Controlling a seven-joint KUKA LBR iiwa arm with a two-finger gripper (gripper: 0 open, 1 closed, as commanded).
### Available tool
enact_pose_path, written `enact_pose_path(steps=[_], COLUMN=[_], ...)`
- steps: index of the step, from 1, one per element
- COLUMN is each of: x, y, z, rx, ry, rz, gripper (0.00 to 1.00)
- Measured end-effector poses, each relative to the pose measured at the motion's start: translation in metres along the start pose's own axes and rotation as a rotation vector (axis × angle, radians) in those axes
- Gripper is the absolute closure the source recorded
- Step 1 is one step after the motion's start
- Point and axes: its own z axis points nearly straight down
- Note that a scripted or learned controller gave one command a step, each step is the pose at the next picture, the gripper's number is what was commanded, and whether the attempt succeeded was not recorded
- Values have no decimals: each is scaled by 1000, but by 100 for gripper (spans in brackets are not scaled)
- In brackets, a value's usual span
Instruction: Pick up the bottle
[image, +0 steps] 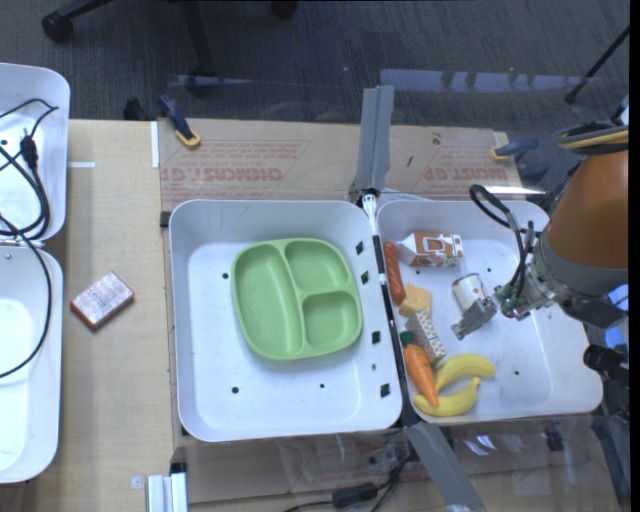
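Arm (590, 215) enters from the right side of the camera view, its orange band above the right bin's (560, 385) far right corner area and the grey wrist section sloping down and leftward into the bin. Gripper (472, 318) hangs at the end of this section, tilted, with its dark fingers pointing down and to the left over the bin's white floor. Black cables loop along the wrist above it.

Bottle (467, 291), a small pale cylindrical item with a shiny surface, lies just beside the gripper's upper left side, near the middle of the right bin. From this angle it cannot be told whether the fingers touch it, and the jaw spacing cannot be told either; nothing is visibly clamped between them.

Other contents of the right bin sit along its left wall: a small white and orange carton (432, 249) at the far end, an orange sausage-like piece (394, 273), a yellow wedge (414, 300), a carrot (421, 368) and a banana (458, 383) at the near end.

The left bin (200, 390) holds a green divided plate (296, 297).
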Motion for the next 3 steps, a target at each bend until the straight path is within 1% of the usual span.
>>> enact_pose_path(steps=[1, 2, 3], x=[50, 66, -3], y=[3, 19, 24], z=[-94, -59, -76], rx=[0, 0, -3], ry=[-2, 0, -3], rz=[147, -562, -704], gripper=[0, 0, 0])
